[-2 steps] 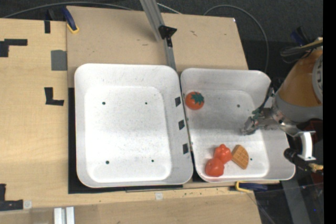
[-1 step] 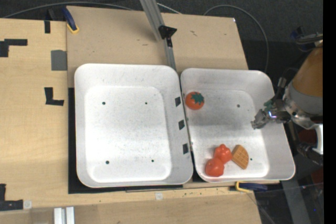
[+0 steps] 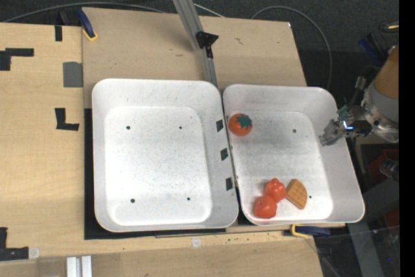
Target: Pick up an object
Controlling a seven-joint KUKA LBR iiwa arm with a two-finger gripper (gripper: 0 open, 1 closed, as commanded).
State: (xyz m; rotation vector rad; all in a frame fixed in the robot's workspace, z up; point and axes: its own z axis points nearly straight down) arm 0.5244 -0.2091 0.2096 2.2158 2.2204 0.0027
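Note:
In the right bin (image 3: 324,100) lie three small objects. An orange-red tomato with a green top (image 3: 240,124) rests near the bin's left wall. A red pepper-like piece (image 3: 270,198) sits at the front of the bin. Touching it on the right is a tan waffle-like biscuit (image 3: 297,193). My gripper (image 3: 332,132) hovers over the bin's right rim, well to the right of the tomato and above the front pair. Nothing shows between its fingers.
The left bin (image 3: 104,100) stands beside the right one on the wooden bench. A grey metal bar (image 3: 185,0) slants down from the top toward the gap between the bins. Black clips (image 3: 224,154) sit along the shared wall.

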